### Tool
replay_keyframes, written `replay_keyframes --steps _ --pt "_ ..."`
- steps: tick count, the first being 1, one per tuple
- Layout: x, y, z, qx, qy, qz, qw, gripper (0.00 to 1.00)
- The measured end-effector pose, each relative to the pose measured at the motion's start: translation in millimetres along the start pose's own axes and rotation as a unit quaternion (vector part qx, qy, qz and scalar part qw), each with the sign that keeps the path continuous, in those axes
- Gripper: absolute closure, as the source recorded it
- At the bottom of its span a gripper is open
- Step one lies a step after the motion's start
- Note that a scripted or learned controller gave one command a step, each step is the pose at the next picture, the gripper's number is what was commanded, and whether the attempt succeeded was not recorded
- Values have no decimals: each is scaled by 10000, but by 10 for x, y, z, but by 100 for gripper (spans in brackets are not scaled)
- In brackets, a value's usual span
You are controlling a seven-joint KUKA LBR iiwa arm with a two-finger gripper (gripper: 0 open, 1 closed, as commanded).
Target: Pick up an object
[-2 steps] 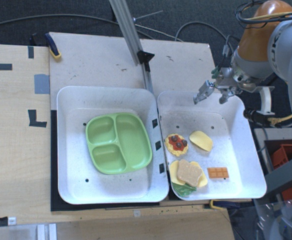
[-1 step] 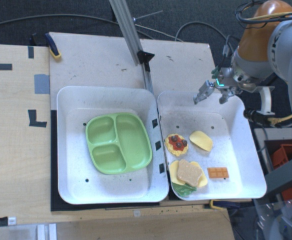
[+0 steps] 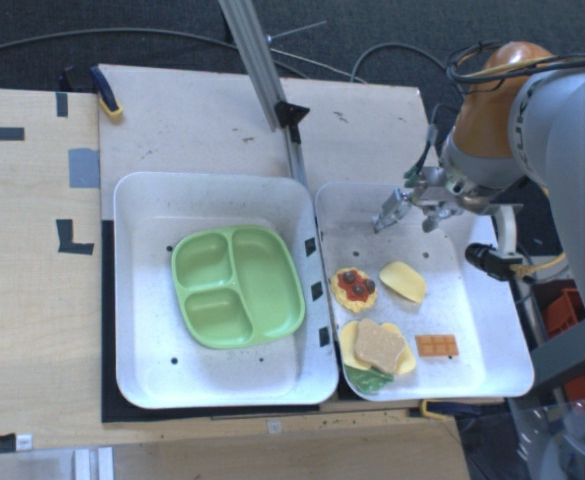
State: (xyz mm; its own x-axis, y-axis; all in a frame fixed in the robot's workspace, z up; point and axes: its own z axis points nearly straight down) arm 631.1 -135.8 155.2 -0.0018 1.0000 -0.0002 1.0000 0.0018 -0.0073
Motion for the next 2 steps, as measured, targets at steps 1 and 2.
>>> replay_keyframes --steps 1,2 --pt "53 3 448 -7 0 -2 10000 0" --pt "61 2 677 -26 -8 -5 10000 0"
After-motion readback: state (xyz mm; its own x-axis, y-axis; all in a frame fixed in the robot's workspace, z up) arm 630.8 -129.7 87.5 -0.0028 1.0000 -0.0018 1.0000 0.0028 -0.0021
